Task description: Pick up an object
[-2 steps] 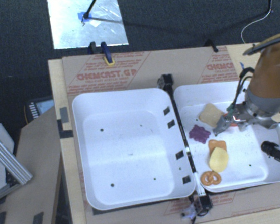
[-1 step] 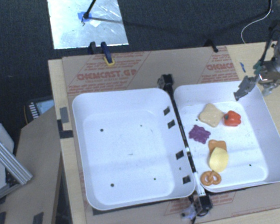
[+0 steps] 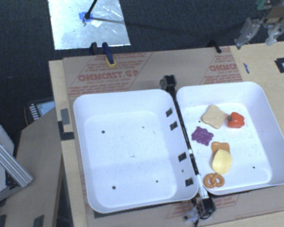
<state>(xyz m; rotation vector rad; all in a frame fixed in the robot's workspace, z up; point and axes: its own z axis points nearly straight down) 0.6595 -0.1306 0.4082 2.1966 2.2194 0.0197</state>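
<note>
The gripper [image 3: 259, 30] hangs at one o'clock beyond the right bin [image 3: 268, 136], fingers spread, pinching nothing. Toys crowd that bin's middle; the yellow piece [image 3: 222, 161] touches the orange one [image 3: 220, 147], so a grab may snag both.

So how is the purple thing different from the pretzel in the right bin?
The purple piece is a solid, bumpy cluster, while the pretzel is tan-orange and looped, with holes through it. The purple piece lies mid-bin near the divider, left of the beige slice; the pretzel lies by the near wall, just below the yellow piece. Both are small, lie flat in the right bin, and sit far from the gripper.
</note>
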